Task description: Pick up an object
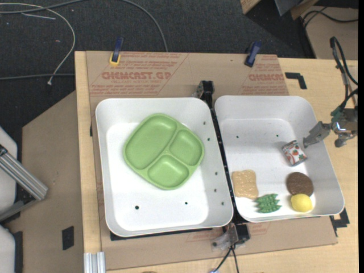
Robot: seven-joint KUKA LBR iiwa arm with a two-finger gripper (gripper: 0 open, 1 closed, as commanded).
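Grey metal marks the gripper at the right rim of the right bin; whether it is apart or together cannot be told. Just beside its tip, a small red-and-white carton is seen. Nearer the front, a brown cookie, a lemon, a cracker and green pea pods are laid. A green divided plate is set in the left bin.
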